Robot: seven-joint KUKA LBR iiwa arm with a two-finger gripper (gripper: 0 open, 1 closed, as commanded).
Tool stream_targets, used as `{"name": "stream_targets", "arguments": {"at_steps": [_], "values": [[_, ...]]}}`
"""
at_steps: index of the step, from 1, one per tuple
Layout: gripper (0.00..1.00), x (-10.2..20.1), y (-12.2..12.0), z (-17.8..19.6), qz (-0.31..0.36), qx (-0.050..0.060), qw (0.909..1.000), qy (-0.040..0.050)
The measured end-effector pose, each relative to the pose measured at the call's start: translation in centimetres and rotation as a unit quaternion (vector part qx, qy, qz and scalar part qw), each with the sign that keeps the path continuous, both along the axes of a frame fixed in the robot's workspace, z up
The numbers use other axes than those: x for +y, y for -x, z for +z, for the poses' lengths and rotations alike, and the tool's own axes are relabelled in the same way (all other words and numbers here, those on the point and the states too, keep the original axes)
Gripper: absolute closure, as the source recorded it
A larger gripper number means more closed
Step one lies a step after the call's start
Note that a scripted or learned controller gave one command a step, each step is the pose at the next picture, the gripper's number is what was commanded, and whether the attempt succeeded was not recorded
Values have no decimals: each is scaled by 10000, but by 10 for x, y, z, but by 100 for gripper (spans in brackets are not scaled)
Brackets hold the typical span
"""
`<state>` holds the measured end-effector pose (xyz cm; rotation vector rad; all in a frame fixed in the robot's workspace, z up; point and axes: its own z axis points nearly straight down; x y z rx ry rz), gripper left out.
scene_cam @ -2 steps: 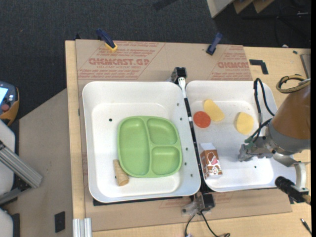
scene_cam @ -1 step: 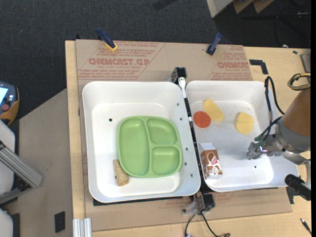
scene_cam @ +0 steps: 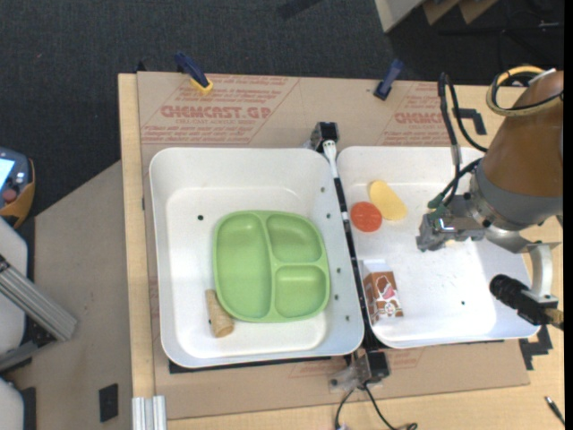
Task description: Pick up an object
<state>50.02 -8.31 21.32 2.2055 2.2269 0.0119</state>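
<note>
You see the arm (scene_cam: pixel 524 164) ending in a claw (scene_cam: pixel 432 237) above the right bin (scene_cam: pixel 448 330); whether it is open or closed cannot be told. Left of the claw lies the green divided plate (scene_cam: pixel 269 265). Nearer lie a yellow piece (scene_cam: pixel 388 200), a brown packet (scene_cam: pixel 382 295), and an orange ball (scene_cam: pixel 365 216).

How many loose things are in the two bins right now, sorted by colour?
Green: 1, divided plate, left bin
Tan: 1, cork-like piece, left bin
Yellow: 1, oblong item, right bin
Orange-red: 1, round item, right bin
Brown and white: 1, packet, right bin
Total: 5
</note>
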Motion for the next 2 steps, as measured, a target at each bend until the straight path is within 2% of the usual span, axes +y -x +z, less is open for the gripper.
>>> {"name": "stream_targets", "arguments": {"at_steps": [1, 2], "values": [[100, 19, 19, 195, -27, -55, 10000, 4], [100, 80, 20, 331, -4, -50, 10000, -9]]}}
